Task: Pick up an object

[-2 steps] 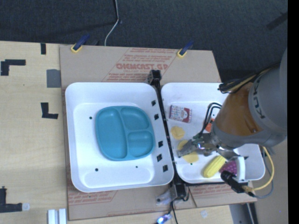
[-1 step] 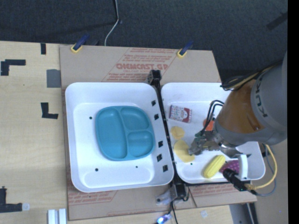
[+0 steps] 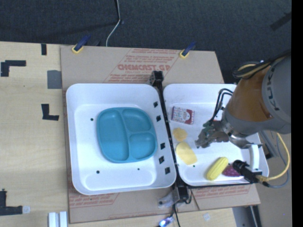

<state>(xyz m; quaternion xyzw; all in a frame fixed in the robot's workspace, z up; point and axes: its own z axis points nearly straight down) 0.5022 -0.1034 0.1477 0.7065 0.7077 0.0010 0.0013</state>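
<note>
I am working over the right bin, reaching in from three o'clock so my arm crosses its far side and leaves the cluttered near half visible. My gripper hangs low near the middle of this bin, and it is too dark and small in the camera view for me to tell how it is set, or whether anything is in it.

The things I could pick all lie at my left and below. A pale yellow lump sits at about eight o'clock from the gripper, close to the wall the two bins share. A smaller yellow piece lies at nine o'clock, just above that lump. A red and white packet lies flat at ten o'clock. A yellow corn cob rests at five o'clock near the front rim, touching a purple item on its right.

I judge the pale lump or the small piece the likeliest targets, since they are nearest and stand clear of each other. The left bin holds a blue divided plate, well apart from my reach and no concern now.
</note>
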